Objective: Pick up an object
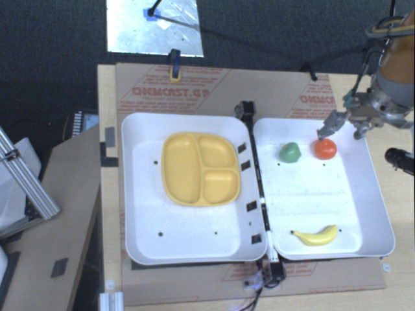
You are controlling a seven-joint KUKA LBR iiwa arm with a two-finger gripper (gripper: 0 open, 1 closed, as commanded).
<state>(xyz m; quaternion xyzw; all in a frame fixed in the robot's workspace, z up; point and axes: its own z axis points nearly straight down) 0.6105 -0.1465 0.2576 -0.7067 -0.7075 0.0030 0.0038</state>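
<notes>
In the right bin (363,193) lie a small green object (290,152), a red-orange ball-like object (325,149) and a yellow banana (316,235) near the front edge. My gripper (343,127) hangs over the bin's far right corner, just up and right of the red object. Its two fingers (329,126) are spread apart with nothing between them. The grey arm with its orange band comes in from the right edge.
The left bin (139,193) holds a yellow three-compartment plate (200,168). A black divider with clips runs between the bins. A shiny metal sheet (154,19) lies beyond the bench on the dark floor.
</notes>
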